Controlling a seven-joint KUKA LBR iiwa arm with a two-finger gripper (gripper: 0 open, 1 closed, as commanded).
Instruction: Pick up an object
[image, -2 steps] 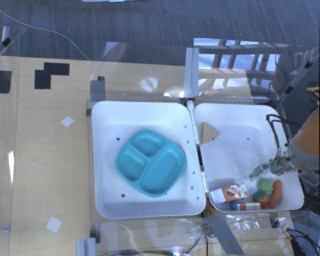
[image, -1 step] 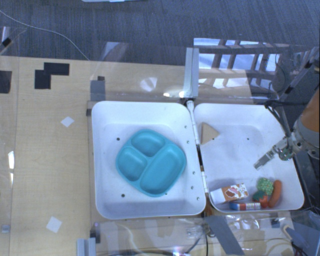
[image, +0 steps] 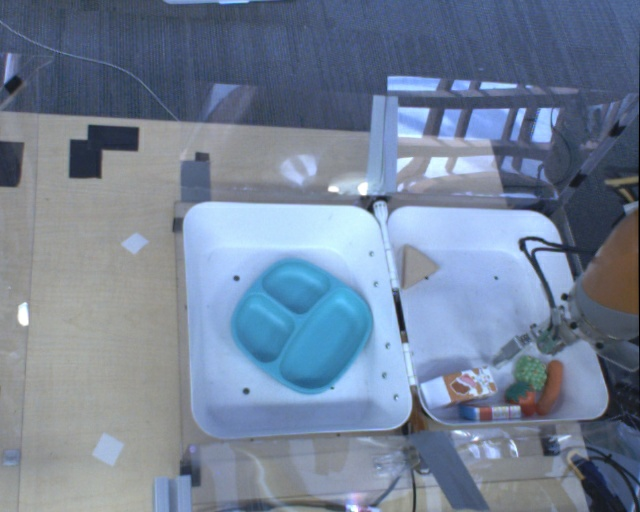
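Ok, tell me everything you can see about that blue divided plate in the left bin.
The blue plate is a rounded-square tray, seemingly of smooth turquoise plastic, with three compartments: two smaller, one larger. It lies flat, turned at a slant, near the middle of the left bin, resting on its floor. Nothing lies in it or touches it otherwise.

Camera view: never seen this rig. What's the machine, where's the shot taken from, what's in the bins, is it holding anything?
One camera, fixed above the bench, looks down at a slant on two shallow white bins side by side. The grey robot arm with an orange band reaches in from the right; its two-finger tool sits low in the right bin, above a pile in the near corner. I can't tell whether it grips anything. The pile: a small orange-and-white carton, a green bumpy toy vegetable, an orange toy carrot and a red-and-blue tube. A tan triangular piece lies by the divider. The left bin holds a turquoise divided plastic plate.
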